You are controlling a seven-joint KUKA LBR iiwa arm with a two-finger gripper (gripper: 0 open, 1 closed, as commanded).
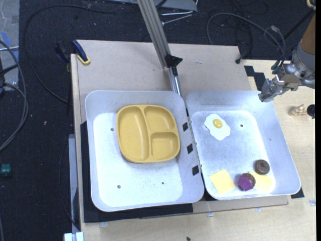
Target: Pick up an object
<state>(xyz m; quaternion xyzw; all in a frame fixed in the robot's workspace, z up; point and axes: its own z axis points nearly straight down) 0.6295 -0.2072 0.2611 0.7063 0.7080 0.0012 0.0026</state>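
The right bin holds a toy fried egg near its back left. Along its front edge lie a yellow cheese slice, a purple object, a brown chocolate donut and a pale yellow piece under them. My gripper hangs at the back right corner of that bin, over its rim and far from the objects. Nothing shows between its fingers.
The left bin carries a yellow divided plate. A slanted metal pole comes down to the gap between the bins. Black clips sit along the divider. A small object rests on the bench to the right.
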